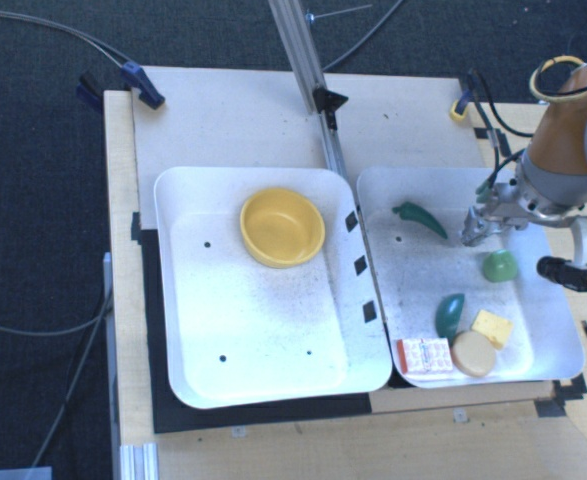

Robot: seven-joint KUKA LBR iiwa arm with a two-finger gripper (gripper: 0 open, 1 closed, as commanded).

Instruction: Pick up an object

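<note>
Right now the gripper (476, 230) hangs low in the right bin (533, 368); I cannot tell its grip. Just below it sits a green ball (499, 266), with a green pepper (420, 219) just left.

My arm (563, 138) comes in from the right edge of the camera view, its orange band uppermost and the grey wrist section just below it. From the wrist I angle down and toward the left, ending in my gripper (476, 230), which hangs low with its metal tip pointing down and left. A dark piece juts out from the wrist's lower right side.
</note>
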